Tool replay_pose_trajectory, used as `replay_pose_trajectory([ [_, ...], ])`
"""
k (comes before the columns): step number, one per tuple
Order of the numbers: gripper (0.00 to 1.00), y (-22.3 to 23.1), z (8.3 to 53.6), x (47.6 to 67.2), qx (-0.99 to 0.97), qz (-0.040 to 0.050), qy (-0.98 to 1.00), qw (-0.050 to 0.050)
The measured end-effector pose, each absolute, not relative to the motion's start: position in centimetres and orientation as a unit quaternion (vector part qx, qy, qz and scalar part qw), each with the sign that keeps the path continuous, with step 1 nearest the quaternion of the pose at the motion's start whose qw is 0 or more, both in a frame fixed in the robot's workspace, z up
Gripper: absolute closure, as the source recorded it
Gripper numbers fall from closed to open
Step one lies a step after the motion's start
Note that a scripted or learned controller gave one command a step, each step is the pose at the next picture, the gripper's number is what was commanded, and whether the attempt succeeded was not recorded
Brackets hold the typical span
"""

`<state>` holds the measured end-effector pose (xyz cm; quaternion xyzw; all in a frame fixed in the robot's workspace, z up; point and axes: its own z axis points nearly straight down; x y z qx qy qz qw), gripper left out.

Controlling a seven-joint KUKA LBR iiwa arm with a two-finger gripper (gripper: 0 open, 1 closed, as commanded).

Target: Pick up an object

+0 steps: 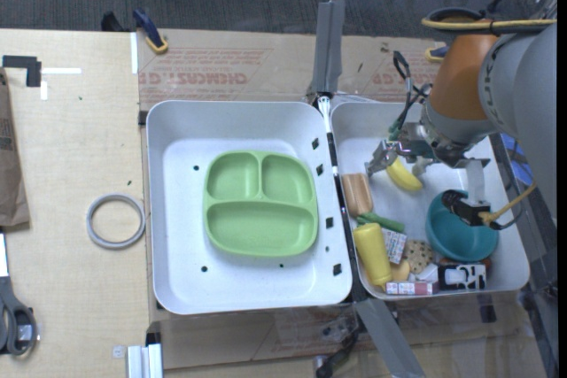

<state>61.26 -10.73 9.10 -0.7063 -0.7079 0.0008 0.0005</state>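
Note:
My gripper [396, 158] hangs over the back of the right bin [354, 133], under the grey arm with its orange band [462, 75]. A small yellow banana-shaped toy [406, 176] sits with its upper end between the metal fingers [380, 161], which look shut on it. Its lower end points toward the teal bowl [461, 232]. In the same bin lie a tan bun [357, 193], a yellow mustard bottle [373, 253], a green piece [383, 221], a cracker [417, 254] and a small black-and-white box [462, 276].
The left bin [168, 217] holds a green divided plate [261, 204]. On the bench to the left lie a grey ring [115, 219] and scissors [14, 327]. A blue clamp [151, 29] sits at the back. A grey post [329, 49] rises between the bins.

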Motion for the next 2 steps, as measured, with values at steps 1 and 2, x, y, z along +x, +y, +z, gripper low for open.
replay_pose_trajectory([
  [1,1.00,-10.9,10.0,61.2,-0.707,0.0011,-0.707,0.001],
  [2,1.00,-5.2,19.1,58.3,-0.681,0.0008,-0.733,0.000],
])
